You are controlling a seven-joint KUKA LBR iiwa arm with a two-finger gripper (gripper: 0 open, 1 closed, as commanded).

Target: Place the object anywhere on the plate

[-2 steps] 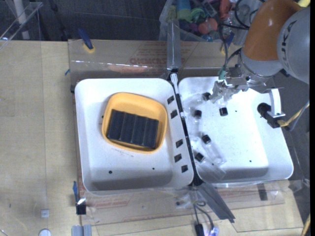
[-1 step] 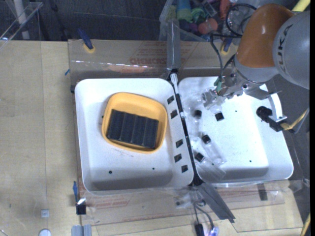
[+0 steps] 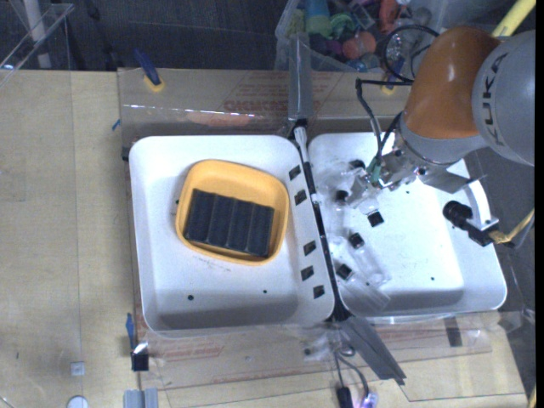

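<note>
A black ridged rectangular block [image 3: 229, 222] lies flat in the middle of the yellow plate [image 3: 235, 171], which sits in the left white bin [image 3: 161, 296]. My gripper [image 3: 364, 184] hangs low over the upper left part of the right bin [image 3: 425, 279], well away from the plate and the block. The grey and orange wrist hides most of it.
A raised divider [image 3: 310, 228] with small black tabs runs between the bins. Several small black bits [image 3: 374, 218] and a clear plastic piece [image 3: 367, 272] lie in the right bin's left half. A crate of colourful toys [image 3: 353, 15] stands behind the bins.
</note>
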